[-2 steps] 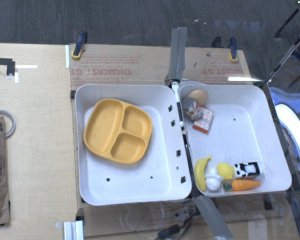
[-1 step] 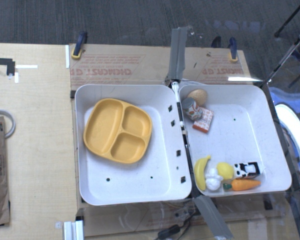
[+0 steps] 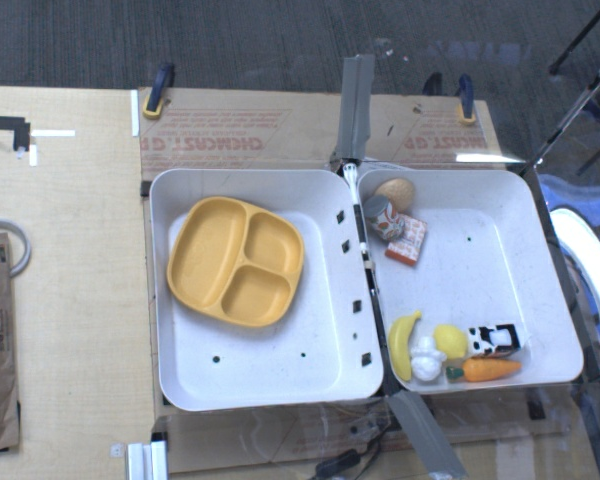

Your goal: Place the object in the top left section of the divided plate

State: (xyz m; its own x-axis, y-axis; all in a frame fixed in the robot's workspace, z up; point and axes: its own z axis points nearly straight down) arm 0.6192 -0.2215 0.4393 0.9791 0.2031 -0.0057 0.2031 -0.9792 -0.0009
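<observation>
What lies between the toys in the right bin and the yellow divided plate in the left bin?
The two bins' adjoining rims run between the toys, such as the banana and carrot, and the divided plate. No object sits on the plate's sections or on the bin floor beside it.

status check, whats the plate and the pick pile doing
Yellow divided plate in left bin, sections bare. Banana, carrot clustered in right bin.

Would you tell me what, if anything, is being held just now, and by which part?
Nothing is held: the yellow plate lies alone in the left bin, and the carrot and banana lie loose in the right bin.
</observation>
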